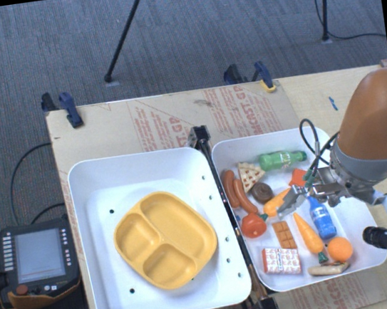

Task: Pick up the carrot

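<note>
orange and tapered, the carrot [308, 233] lies in the right bin [371, 255], near its middle, between a small brown waffle piece [284, 234] and a blue bottle [322, 219], with its thin end pointing down toward an orange fruit [339, 248]. the gripper [292, 202] hovers just above and left of it, over a second orange piece, and its fingers stand apart with nothing between them. the carrot looks like a light, stiff plastic toy with a smooth skin, so it may slip. a hold across the thick upper part seems best, because the neighbours lie close on both sides.
</note>
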Controlling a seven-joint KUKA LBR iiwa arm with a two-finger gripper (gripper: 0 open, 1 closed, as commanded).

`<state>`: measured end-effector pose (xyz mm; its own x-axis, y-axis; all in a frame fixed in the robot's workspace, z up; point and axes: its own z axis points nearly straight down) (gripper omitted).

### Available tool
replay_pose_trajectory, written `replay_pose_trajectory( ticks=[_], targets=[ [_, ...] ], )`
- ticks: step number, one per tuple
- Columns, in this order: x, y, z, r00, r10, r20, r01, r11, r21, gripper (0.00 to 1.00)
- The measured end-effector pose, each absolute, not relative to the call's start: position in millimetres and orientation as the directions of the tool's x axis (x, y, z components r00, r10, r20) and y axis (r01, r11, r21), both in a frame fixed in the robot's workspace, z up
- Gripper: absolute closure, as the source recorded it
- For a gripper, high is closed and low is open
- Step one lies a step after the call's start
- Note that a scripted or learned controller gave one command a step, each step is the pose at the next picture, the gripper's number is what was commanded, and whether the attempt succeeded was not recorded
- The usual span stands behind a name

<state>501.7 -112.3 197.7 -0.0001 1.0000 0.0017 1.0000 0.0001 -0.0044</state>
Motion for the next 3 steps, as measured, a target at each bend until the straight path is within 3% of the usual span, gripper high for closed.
replay_pose_trajectory(
  ticks=[1,2,3],
  targets=[
    [498.8,-100.8,91.3,0.039,0.999,-0.004,0.999,-0.039,0.015,0.0],
    [497.9,-101.6,100.2,0.047,0.999,-0.001,0.999,-0.047,0.011,1.0],
    [475.5,-8.0,186.3,-0.149,0.989,0.002,0.989,0.149,-0.004,1.0]
  ],
)
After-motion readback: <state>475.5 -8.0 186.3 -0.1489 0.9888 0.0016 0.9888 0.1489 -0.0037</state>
